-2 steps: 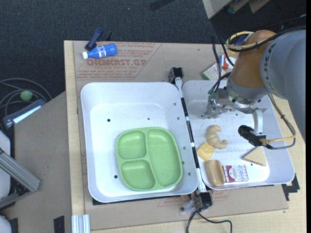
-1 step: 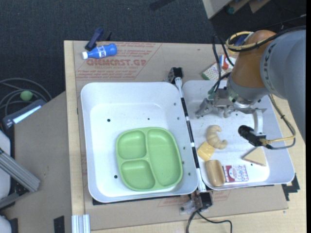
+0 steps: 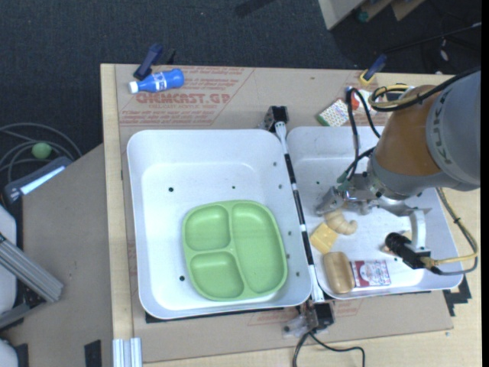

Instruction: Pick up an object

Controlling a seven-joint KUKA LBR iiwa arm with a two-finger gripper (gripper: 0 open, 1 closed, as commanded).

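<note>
Two white bins (image 3: 153, 159): smooth plastic, slight sheen. Green divided plate (image 3: 233, 248): matt plastic, smooth. Bench top (image 3: 229, 90): pale wood or board, matt, red printed lettering. Blue-and-white bottle (image 3: 158, 80): glossy plastic. Arm casing (image 3: 451, 128): smooth grey shell, orange band (image 3: 405, 140) satin. Red-and-white packet (image 3: 371, 274): printed paper or foil, cannot tell. Floor (image 3: 76, 21): dark, rough carpet-like.

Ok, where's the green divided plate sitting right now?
The green divided plate lies in the left bin, toward its front, close to the divider between the two bins and across it from the gripper.
</note>
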